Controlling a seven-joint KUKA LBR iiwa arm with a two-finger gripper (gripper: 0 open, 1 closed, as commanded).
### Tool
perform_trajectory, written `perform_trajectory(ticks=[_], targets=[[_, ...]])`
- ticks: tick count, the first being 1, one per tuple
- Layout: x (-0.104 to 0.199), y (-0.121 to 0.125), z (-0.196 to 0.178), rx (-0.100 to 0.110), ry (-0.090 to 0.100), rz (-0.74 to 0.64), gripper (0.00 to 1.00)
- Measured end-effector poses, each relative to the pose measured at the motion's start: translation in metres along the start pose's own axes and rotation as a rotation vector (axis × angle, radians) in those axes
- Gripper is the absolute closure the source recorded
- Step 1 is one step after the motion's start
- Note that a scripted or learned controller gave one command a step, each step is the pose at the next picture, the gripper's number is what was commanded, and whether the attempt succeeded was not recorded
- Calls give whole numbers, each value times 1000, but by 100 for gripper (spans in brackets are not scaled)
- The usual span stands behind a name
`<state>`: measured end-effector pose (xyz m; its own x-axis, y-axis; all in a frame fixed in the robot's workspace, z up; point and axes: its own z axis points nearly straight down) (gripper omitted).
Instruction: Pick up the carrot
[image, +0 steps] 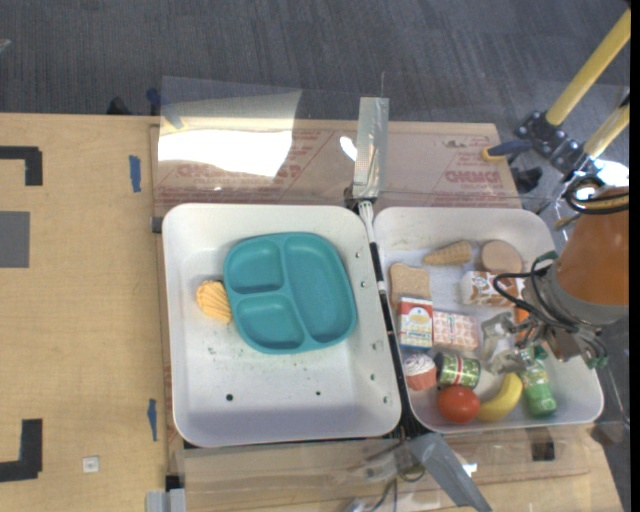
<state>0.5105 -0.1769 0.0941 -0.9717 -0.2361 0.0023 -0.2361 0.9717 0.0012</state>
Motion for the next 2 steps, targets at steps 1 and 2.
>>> perform_trajectory(ticks=[1, 2], targets=[[-23, 35, -80, 6, -16, -119, 100], [-23, 62, -108, 5, -13, -238, 100]])
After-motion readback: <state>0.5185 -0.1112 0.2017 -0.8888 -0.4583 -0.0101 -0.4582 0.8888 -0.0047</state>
